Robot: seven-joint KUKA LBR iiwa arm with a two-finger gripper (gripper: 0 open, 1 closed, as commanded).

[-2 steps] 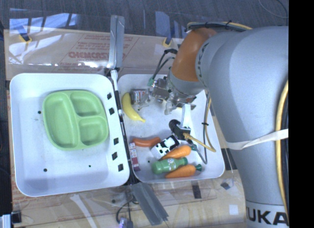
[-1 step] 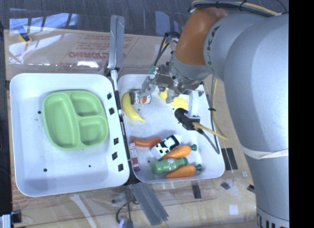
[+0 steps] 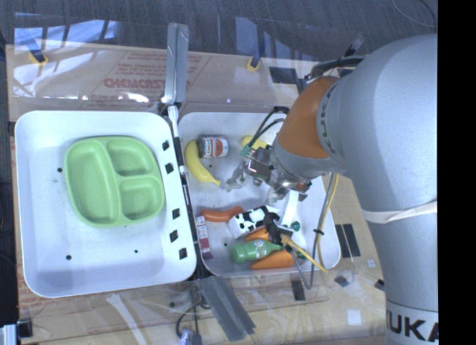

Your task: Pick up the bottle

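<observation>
The bottle [image 3: 248,251] is green and lies on its side near the front of the right bin [image 3: 321,241], wedged between a black-and-white cow-patterned toy [image 3: 251,221] and an orange carrot-shaped piece [image 3: 274,261]. My gripper [image 3: 254,184] hangs over the middle of the right bin, behind the bottle and well apart from it. It is open with nothing between its fingers. The grey wrist and orange band [image 3: 303,124] cover the bin's back right part.
A banana [image 3: 199,163] and a small can [image 3: 214,147] lie at the back left of the right bin, and an orange carrot [image 3: 220,215] lies left of the cow toy. A yellow object [image 3: 248,143] peeks out beside the wrist. The left bin [image 3: 41,210] holds a green divided plate [image 3: 114,181].
</observation>
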